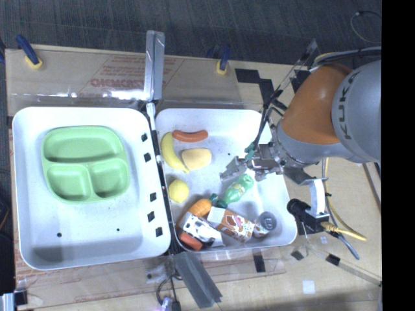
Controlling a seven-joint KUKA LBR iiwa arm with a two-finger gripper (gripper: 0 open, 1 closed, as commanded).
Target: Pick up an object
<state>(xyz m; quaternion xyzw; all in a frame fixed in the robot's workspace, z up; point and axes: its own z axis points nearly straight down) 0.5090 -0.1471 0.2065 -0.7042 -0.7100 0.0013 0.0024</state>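
The right bin (pixel 220 118) holds several toy items. A red sausage (pixel 190 135) lies at the back, with a yellow banana (pixel 170 151) and a pale yellow wedge (pixel 196 157) in front of it. A lemon (pixel 178 190) and an orange carrot (pixel 200 207) sit nearer the front. A green bottle (pixel 237 189) lies tilted in the middle. A printed carton (pixel 233 225), a small can (pixel 267 223) and a black-and-white pack (pixel 196 229) crowd the front wall. My gripper (pixel 241 167) hangs over the bin's right half, just above and behind the green bottle.
The left bin (pixel 39 245) bears a green divided tray (pixel 85 162). A metal divider (pixel 154 63) stands between the bins at the back. Blue clamps (pixel 29 50) grip the bench's far edge. Cables and a black fitting (pixel 305 214) lie right of the right bin.
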